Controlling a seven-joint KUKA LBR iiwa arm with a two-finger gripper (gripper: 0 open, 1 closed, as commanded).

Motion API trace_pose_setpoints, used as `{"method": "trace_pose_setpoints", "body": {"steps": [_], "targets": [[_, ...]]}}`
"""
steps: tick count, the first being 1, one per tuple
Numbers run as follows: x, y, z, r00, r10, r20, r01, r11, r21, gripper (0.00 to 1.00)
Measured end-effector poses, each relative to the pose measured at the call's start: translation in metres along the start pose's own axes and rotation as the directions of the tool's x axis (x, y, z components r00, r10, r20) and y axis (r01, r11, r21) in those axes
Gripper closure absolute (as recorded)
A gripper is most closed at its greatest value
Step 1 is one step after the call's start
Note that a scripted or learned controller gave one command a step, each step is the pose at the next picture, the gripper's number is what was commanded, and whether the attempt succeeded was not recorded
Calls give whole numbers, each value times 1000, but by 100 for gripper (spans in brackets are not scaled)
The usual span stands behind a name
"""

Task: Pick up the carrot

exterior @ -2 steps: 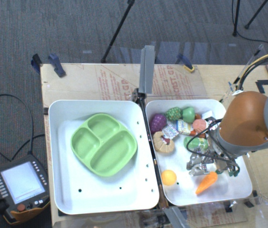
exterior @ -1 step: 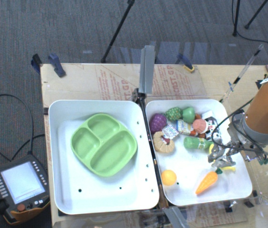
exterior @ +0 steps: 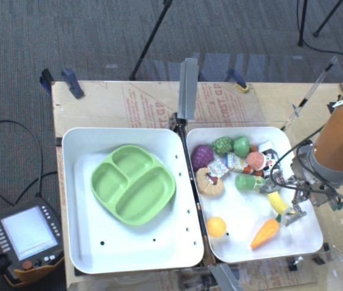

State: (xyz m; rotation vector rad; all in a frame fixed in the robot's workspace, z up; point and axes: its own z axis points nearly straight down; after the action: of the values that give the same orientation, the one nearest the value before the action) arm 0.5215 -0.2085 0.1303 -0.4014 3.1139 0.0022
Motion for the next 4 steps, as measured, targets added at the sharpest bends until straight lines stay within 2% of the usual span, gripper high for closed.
{"method": "trace_pose_setpoints", "body": {"steps": [1,2,3,4], "targets": [[18,61,45,991,-133,-4,133,991,-5,0],[28,32,43,929,-371,-1,371,929,-2,0],[19,79,44,797,-604,-1,604,797,-6,0],[17,82,35,794,-607,1,607,794,-8,100]]}}
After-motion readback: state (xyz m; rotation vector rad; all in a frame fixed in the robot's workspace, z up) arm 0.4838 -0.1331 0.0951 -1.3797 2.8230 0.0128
